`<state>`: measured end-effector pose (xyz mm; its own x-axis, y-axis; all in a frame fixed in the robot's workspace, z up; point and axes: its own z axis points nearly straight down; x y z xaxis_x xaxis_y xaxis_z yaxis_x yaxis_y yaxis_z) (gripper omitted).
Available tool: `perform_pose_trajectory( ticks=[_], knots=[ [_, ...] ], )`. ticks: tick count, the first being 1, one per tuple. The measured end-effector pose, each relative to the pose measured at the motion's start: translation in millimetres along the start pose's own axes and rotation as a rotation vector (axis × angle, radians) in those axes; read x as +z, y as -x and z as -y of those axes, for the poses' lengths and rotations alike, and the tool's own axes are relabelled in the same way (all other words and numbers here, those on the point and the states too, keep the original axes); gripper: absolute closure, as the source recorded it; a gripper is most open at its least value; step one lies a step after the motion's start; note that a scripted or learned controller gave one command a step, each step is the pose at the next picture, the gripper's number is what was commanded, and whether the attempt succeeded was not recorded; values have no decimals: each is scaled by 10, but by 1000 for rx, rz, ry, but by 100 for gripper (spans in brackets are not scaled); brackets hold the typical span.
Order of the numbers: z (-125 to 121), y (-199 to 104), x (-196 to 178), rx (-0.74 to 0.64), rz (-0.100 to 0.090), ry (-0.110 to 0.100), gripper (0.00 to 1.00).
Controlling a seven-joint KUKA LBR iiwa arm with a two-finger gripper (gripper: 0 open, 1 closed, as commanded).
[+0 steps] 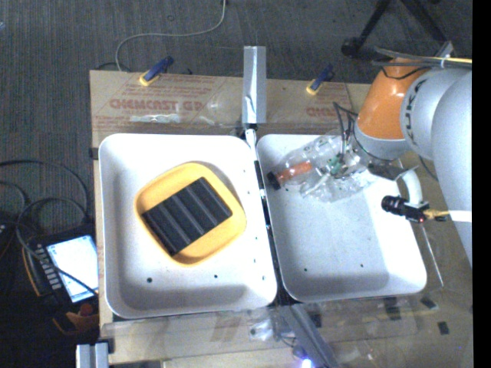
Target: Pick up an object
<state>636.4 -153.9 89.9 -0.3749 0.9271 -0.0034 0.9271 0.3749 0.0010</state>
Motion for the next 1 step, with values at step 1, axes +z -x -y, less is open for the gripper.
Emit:
perform_pose_trajectory(
  ticks=[1],
  knots=[
    [-27, -22, -118, -3, -2, 3, 100]
  ],
)
